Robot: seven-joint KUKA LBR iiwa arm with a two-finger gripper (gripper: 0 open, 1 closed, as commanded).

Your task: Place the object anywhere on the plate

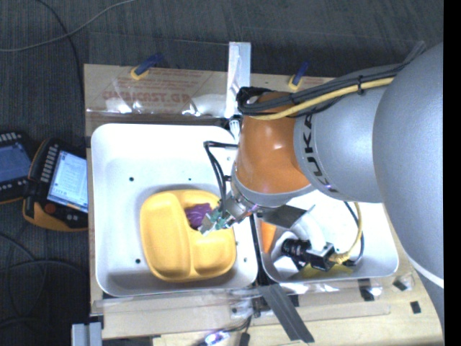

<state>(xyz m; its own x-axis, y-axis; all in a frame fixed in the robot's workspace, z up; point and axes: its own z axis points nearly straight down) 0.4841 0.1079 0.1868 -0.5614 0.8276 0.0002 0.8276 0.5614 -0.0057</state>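
Note:
A yellow divided plate (173, 240) lies in the left white bin (115, 186), toward its front right. A small purple object (195, 213) rests on the plate's upper right part, near the rim. My gripper (214, 220) is low over the plate's right side, its tip touching or just beside the purple object on that object's right. The grey arm with its orange band (270, 157) hides the divider between the bins and the gripper body.
The right bin (374, 262) is mostly covered by the arm; an orange thing (266, 234) peeks out at its left wall. A tablet and pendant (61, 182) lie left of the bench. Bare bin floor surrounds the plate to the left and behind it.

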